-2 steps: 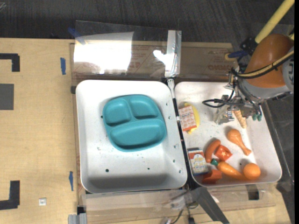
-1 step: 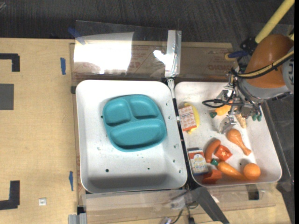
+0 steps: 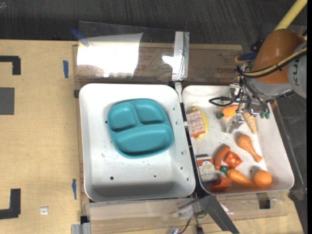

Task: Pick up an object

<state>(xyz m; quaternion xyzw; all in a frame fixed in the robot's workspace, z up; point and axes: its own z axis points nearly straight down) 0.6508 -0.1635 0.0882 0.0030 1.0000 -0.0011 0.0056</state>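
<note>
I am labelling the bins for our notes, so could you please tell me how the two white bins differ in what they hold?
The left white bin holds one thing, a teal divided plastic plate; the right white bin holds many small toy foods, among them an orange ball and a carrot. The gripper hangs over the right bin, not the left. Both are shallow, white and rectangular.

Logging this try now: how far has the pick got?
Done: the end effector is down inside the right bin, by the ice-cream cone. In hand: I can't see anything between its fingers, so no grasp is confirmed. Left: gripping and lifting an item. The drumstick, carrot and orange lie on the bin floor; the teal tray sits in the left bin.
</note>
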